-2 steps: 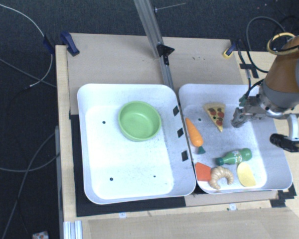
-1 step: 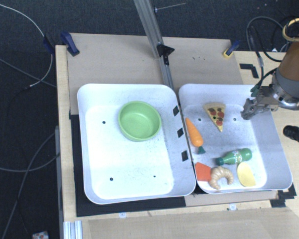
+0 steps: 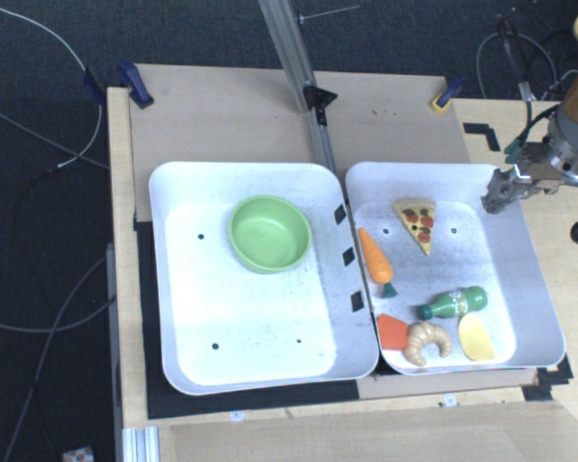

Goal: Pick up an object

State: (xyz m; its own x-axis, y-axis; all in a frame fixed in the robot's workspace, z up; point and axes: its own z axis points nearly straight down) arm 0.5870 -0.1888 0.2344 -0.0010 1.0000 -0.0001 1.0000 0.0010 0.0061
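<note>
The right bin [image 3: 520,248] holds several toy foods: a pizza slice [image 3: 417,222], a carrot [image 3: 374,256], a green bottle [image 3: 453,302], a croissant [image 3: 427,341], a red piece [image 3: 392,330] and a yellow piece [image 3: 476,338]. My gripper [image 3: 499,192] hangs at the bin's upper right corner, to the right of the pizza slice and apart from every toy. Nothing shows between its fingers.
A green bowl [image 3: 270,233] sits in the left bin [image 3: 183,287]. A metal pole [image 3: 289,46] slants down to the gap between the bins. Black clips [image 3: 350,256] line the bins' shared edge. Cables lie on the dark floor around the bench.
</note>
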